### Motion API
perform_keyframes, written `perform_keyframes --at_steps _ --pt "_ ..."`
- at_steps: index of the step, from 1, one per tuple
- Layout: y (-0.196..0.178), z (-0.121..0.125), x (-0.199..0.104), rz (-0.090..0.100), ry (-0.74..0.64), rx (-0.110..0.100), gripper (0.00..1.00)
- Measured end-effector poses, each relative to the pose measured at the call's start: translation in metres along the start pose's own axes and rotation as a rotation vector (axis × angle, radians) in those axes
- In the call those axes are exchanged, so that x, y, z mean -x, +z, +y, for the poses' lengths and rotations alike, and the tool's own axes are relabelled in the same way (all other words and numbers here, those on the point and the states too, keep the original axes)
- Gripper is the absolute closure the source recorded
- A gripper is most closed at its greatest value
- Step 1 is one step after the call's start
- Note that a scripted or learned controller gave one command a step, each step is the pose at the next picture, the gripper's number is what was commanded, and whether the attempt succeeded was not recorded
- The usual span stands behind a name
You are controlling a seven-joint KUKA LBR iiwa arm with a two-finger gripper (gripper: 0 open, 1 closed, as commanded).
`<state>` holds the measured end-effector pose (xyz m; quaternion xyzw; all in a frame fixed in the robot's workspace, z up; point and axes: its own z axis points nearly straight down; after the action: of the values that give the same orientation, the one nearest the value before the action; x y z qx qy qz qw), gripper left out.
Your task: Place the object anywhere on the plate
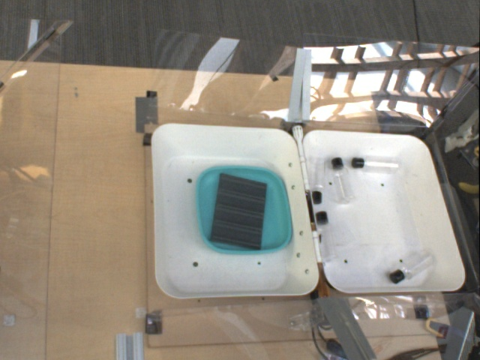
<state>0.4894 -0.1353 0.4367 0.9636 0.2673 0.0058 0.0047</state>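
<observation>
Dark ribbed block (239,211) lies flat on the teal plate (280,223) in the left bin (172,201); end effector state: cannot tell.

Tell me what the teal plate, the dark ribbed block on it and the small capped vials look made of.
Teal plate: likely plastic, even colour, soft sheen. Dark ribbed block: perhaps rubber or foam, matte grey with parallel grooves; hard to settle. Vials: clear plastic or glass, see-through bodies, black caps.
</observation>
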Motion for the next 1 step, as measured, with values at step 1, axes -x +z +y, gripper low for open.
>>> perform_keyframes --at_steps 1 --pt "0.0010 0.0244 0.0155 -0.003 0.219 -0.003 0.00"
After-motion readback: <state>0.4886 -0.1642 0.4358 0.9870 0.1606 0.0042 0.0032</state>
